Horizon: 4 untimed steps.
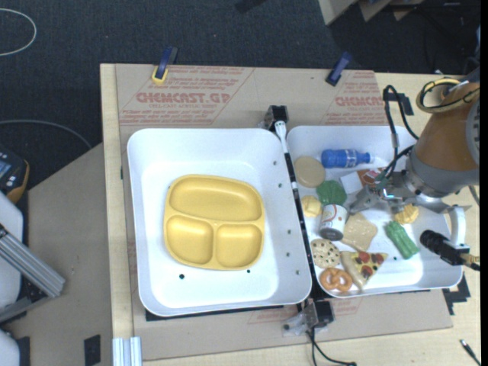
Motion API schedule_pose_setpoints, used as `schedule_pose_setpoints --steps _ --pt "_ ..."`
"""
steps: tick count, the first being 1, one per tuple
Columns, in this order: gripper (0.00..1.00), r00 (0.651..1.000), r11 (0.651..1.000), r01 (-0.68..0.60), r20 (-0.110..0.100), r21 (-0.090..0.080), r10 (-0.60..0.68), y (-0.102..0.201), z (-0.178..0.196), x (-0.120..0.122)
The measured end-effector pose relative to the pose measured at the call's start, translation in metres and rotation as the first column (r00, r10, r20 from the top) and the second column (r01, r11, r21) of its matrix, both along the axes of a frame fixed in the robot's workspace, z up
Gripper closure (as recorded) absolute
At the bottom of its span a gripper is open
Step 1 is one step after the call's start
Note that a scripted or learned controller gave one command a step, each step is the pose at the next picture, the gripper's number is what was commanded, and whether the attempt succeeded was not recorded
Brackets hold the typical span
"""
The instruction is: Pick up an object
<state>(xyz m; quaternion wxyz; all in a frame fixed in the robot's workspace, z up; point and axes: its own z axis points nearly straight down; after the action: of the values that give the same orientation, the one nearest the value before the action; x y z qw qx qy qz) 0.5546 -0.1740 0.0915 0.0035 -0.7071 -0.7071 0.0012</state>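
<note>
You have about ten small toy food items crowded in the right bin [438, 279], and any of them could serve as the object to pick. Counting them: one blue bottle [344, 158] lying on its side near the far wall, one tan round disc [309, 171] beside the divider, one green rounded piece [332, 192] just below it, one small yellow piece [310, 206], one white can with a red label [332, 221], one tan cracker-like square [360, 232], one chocolate-chip cookie [325, 252], one pizza slice [364, 264], one pretzel [336, 281] at the near edge, one green oblong [400, 239], and another yellow piece [406, 213] under the arm.

A red-and-white item [371, 177] sits close to the gripper [376, 195]; you probably cannot name it, since the arm [446, 147] covers part of it. The gripper hangs low over the middle of the right bin, between the green piece and that red-and-white item, and its metal parts blur together, so you cannot tell whether the claw is spread or closed, nor whether anything is caught in it.

The left bin [145, 204] holds one yellow three-compartment plate [215, 221], lying flat near its middle. Two clips, one at [162, 65] and one at [338, 69], pin the cardboard sheet [229, 96] at the far edge.
</note>
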Motion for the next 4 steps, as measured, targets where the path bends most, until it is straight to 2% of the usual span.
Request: schedule_pose_setpoints --steps 1,2,3,4 --pt "0.00 1.000 1.000 0.001 0.011 -0.001 -0.001 0.000 -0.004 0.002" --pt "1.00 1.000 1.000 0.001 0.006 -0.003 -0.001 0.000 0.004 0.001" --pt "1.00 1.000 1.000 -0.001 0.014 -0.006 0.001 0.000 0.068 0.002" --pt "1.00 1.000 1.000 0.000 0.010 -0.005 0.000 -0.003 0.116 -0.006"
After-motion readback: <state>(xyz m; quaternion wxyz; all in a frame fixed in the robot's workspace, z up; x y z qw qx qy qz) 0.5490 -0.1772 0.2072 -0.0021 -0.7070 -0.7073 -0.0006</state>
